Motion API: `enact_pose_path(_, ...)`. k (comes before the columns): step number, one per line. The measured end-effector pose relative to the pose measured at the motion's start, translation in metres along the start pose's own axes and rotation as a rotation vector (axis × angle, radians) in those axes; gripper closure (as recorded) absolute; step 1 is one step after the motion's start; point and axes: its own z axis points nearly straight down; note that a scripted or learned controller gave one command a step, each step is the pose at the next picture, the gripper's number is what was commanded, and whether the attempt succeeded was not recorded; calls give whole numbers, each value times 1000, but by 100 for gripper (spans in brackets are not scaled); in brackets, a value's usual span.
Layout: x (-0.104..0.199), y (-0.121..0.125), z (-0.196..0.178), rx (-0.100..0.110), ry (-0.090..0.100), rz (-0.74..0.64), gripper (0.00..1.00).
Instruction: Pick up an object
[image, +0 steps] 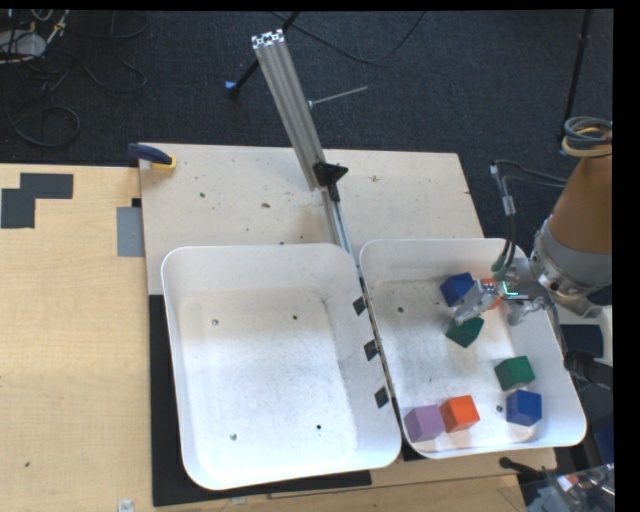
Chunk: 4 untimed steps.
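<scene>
White right bin (400, 262) holds six coloured blocks (461, 412).

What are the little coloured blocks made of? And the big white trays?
The blocks, like the orange block and the purple block, look like painted wood or maybe foam: flat, dull colour, no shine, crisp edges. It's hard to tell which. The white trays, such as the left tray, look like thin moulded plastic, with smooth rounded rims and a slightly speckled, scuffed floor.
</scene>
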Motion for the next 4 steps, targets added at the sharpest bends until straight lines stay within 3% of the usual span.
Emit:
enact_pose_path(1, -1, 1, -2, -5, -1, 3, 0)
enact_pose_path(3, 7, 6, 91, 1, 0, 5, 0)
enact_pose_path(4, 8, 7, 137, -6, -1, 5, 0)
